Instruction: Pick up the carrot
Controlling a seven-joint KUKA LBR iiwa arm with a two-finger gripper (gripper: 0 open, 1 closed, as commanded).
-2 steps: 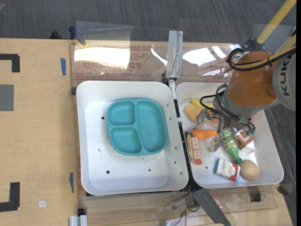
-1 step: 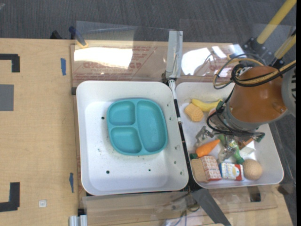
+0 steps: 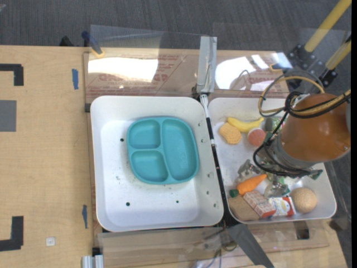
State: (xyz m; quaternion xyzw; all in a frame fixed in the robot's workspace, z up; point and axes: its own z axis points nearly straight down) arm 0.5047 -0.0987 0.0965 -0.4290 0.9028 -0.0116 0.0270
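Counter (image 3: 39,149): pale wood surface marked with black tape corners and short blue tape strips. Directly on it, two shallow white bins side by side, touching: left bin (image 3: 106,149), right bin (image 3: 323,205). A clear plastic sheet (image 3: 139,66) stands behind them.

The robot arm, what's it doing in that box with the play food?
The robot arm is reaching into the right bin, where the toy food lies. Its gripper is low, right over the carrot, which lies on the bin floor. I can't tell if it has caught it. Around it are a banana, an orange cookie-like piece, a small carton and a tan egg-shaped piece. The left bin holds a blue divided plate.
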